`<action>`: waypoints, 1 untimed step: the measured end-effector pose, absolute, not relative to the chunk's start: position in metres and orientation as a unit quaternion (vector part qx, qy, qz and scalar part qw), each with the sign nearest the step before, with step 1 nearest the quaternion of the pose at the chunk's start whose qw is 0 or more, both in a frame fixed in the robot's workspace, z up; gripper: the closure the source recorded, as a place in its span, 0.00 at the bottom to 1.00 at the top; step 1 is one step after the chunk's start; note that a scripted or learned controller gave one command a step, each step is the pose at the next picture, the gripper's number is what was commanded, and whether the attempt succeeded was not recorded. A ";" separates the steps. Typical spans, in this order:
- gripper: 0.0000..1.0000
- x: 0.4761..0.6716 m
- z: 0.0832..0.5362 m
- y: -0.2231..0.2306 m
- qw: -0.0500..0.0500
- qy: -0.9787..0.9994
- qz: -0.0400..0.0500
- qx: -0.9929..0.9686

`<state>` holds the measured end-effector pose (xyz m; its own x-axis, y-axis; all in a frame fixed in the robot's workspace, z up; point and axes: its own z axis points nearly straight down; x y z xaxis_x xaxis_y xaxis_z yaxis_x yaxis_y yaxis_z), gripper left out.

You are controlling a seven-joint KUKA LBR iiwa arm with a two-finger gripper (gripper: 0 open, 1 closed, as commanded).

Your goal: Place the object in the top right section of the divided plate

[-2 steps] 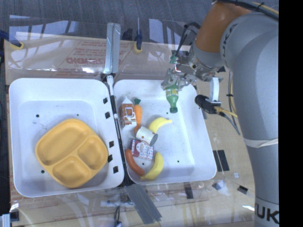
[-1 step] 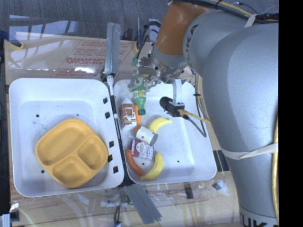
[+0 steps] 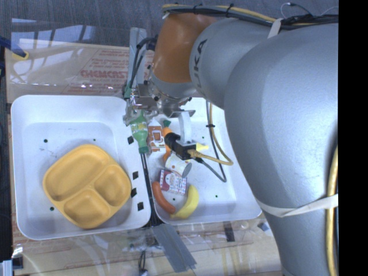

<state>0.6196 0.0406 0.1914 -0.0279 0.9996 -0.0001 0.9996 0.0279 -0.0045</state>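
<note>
A yellow divided plate (image 3: 86, 186) with three sections lies in the left bin (image 3: 29, 154). My gripper (image 3: 137, 118) hangs over the wall between the two bins, above and to the right of the plate. A slim green object (image 3: 140, 138) points down from between its fingers, and the fingers are closed on its upper end. The object's lower tip sits just over the dividing wall, near the plate's top right section.
The right bin (image 3: 230, 200) holds an orange carton (image 3: 155, 140), a white can (image 3: 179, 167), a red-and-white box (image 3: 172, 183), a banana (image 3: 188, 203) and a red sausage (image 3: 162, 199). The arm's bulk covers the right side.
</note>
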 end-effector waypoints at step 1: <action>1.00 0.585 0.191 0.090 0.002 -0.740 0.002 -0.673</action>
<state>0.5854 0.0900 0.1910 -0.0948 0.9955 -0.0001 0.9955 0.0948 -0.0051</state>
